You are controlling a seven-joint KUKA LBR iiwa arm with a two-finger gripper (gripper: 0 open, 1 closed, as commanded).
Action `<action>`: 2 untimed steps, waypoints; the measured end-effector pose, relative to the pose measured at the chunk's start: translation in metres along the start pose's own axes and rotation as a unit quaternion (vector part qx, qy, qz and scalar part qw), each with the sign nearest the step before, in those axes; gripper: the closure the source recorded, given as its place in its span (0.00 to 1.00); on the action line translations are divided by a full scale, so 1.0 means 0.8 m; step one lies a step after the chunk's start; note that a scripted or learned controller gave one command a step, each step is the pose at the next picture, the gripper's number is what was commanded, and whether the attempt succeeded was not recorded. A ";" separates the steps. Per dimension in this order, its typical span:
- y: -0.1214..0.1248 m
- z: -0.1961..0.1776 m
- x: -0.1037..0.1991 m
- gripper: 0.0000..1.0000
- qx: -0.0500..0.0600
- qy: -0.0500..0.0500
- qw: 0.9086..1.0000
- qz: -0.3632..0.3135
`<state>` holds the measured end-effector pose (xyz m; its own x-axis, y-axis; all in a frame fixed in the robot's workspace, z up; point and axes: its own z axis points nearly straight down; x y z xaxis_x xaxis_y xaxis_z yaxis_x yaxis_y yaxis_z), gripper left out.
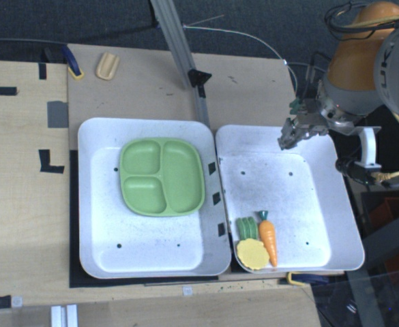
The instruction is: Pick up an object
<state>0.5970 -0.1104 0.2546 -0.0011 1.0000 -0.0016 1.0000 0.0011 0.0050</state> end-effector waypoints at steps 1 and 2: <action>0.021 0.013 0.065 1.00 0.003 0.001 1.000 -0.002; 0.019 0.019 0.124 1.00 0.004 0.001 1.000 -0.002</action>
<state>0.6118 -0.0111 0.2396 -0.0057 1.0000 0.0011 1.0000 0.0057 -0.0023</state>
